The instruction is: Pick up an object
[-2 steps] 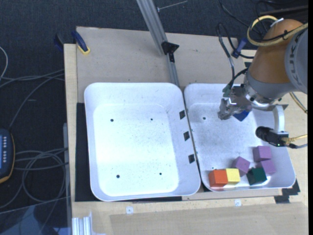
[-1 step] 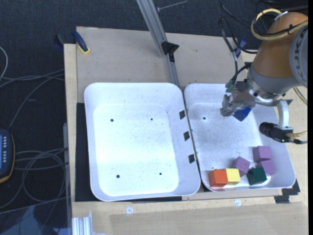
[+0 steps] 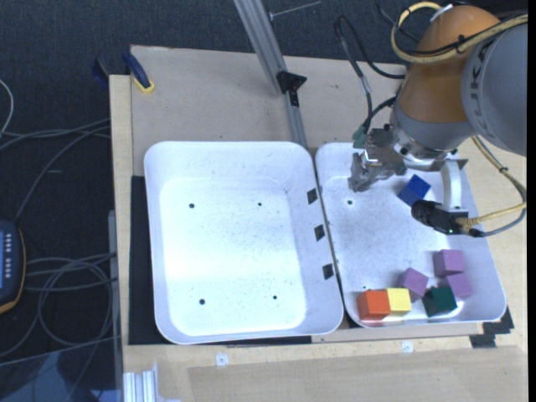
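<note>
Coloured blocks (image 3: 416, 290) fill the right bin's (image 3: 368, 233) near corner; fingers' (image 3: 362, 177) state unclear

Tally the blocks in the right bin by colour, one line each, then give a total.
Purple blocks: 3
Blue block: 1
Orange block: 1
Yellow block: 1
Dark green block: 1
Total: 7, all in the right bin.
</note>
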{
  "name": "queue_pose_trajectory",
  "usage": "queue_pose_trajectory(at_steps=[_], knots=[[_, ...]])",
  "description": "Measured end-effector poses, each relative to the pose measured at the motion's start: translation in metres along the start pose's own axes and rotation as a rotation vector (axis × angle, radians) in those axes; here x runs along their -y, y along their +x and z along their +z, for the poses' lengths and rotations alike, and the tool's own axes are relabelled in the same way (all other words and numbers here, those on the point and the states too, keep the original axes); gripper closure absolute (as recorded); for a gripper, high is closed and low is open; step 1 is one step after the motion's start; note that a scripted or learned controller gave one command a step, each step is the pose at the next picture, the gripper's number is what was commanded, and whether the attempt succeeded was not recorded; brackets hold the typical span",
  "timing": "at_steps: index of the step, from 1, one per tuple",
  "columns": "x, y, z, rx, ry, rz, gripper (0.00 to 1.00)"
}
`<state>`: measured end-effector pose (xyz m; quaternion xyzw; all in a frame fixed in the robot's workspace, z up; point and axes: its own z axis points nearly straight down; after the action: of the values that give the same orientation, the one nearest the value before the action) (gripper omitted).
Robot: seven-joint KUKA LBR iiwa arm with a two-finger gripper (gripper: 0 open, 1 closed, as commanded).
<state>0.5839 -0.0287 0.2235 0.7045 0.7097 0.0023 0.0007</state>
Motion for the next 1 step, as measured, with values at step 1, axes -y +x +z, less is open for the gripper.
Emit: queue_pose_trajectory(at_steps=[1], knots=[[-0.0054,0.0523,0.0014,0.000,0.002,0.000,1.00]])
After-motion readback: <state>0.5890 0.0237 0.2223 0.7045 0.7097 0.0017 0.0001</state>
